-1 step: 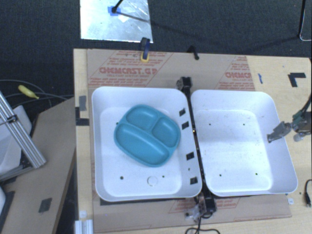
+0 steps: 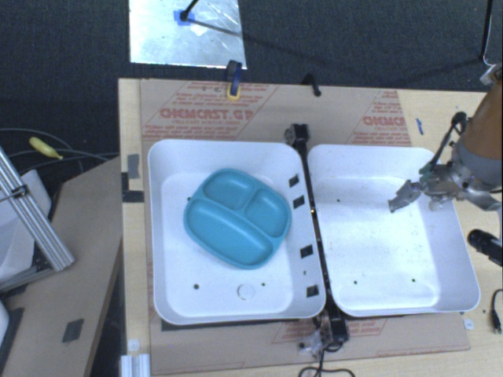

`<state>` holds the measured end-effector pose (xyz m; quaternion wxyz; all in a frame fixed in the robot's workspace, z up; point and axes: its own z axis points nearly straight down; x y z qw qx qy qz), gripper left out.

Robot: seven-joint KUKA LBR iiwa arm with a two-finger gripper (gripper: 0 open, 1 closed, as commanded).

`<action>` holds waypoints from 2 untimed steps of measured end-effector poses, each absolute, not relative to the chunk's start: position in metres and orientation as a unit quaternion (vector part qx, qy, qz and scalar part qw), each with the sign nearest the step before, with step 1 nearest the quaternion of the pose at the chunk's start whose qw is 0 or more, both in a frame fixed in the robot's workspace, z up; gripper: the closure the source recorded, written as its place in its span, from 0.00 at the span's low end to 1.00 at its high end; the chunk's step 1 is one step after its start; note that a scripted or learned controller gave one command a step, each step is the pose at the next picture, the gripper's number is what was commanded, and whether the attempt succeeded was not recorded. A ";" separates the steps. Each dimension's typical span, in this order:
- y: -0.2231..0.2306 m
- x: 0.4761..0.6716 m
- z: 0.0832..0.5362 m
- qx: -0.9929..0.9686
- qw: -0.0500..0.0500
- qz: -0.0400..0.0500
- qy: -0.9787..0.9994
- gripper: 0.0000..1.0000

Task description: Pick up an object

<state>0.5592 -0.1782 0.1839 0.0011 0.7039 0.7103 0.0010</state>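
From my seat I see the bench (image 2: 196, 100) with its two shallow white bins side by side. The left bin (image 2: 169, 171) holds a blue divided plate (image 2: 237, 217), lying flat a little above the middle of the bin floor, with three compartments showing. A small round white disc (image 2: 246, 291) sits on the bin floor below the plate, apart from it, near the bin's lower wall.

The arm (image 2: 479, 144) comes in from the right, and its pincer (image 2: 402, 197) hangs over the right bin (image 2: 440, 289), toward the upper right part of that bin. It points to the left, well apart from the plate, with the divider between the bins lying between them. I see nothing between its fingers, but I cannot tell whether they are spread or pressed together; from this angle they read as one grey shape.

On the floor beyond the bench lies a shiny silver sheet (image 2: 165, 30) with a bit of blue tape on it. A yellow and blue clamp (image 2: 233, 81) sits at the far edge of the bench. At the left stands a slanted metal rail (image 2: 35, 218).
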 end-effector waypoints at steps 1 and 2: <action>-0.208 0.496 0.082 0.709 0.000 0.000 0.706 0.00; -0.155 0.539 0.108 0.703 0.002 0.002 0.711 0.00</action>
